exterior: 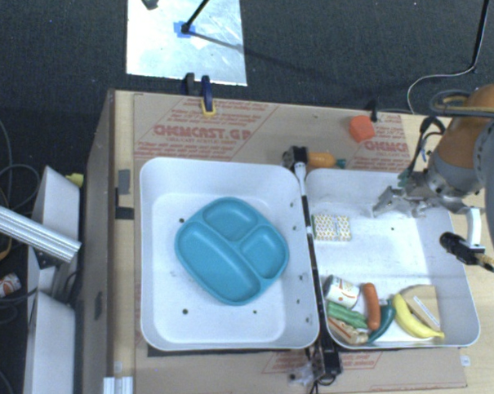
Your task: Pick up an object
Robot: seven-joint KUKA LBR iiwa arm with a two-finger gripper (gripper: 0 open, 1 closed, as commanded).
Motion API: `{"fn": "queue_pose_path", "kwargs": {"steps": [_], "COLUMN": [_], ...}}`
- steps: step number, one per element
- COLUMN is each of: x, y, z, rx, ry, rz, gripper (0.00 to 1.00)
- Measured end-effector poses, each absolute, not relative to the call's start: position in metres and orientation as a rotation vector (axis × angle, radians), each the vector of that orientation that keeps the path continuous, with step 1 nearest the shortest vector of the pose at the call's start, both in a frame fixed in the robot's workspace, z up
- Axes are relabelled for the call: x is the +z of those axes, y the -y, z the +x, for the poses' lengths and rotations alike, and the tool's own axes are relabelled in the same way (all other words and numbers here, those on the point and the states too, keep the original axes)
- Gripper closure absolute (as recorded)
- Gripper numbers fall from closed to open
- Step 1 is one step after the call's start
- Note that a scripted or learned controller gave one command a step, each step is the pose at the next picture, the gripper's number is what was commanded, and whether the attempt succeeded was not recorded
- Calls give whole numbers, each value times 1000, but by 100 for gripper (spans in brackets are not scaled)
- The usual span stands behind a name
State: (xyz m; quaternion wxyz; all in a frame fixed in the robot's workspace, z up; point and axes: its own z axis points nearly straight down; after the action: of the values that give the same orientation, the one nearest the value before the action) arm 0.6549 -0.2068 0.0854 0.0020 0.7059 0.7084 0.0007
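Showing red "CHEMCAST GP" lettering (pixel 202 133) along the worktop's (pixel 234 118) far edge; gripper (pixel 400 200) over the right bin (pixel 463 304), finger state indiscernible.

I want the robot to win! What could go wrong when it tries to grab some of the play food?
1. The food is heaped tight in the right bin's near corner: the banana, the carrot and the green pieces touch, so the tool may pinch two or slip off.
2. That heap lies against the bin wall, which could block the tool.
3. The tool sits at the far end of the bin, away from the heap, and might close on nothing.
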Motion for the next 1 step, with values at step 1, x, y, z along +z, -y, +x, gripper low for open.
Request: {"fn": "queue_pose_path", "kwargs": {"steps": [1], "x": [85], "y": [206], "z": [669], "rx": [0], "ry": [-2227], "rz": [2217], "gripper": [0]}}
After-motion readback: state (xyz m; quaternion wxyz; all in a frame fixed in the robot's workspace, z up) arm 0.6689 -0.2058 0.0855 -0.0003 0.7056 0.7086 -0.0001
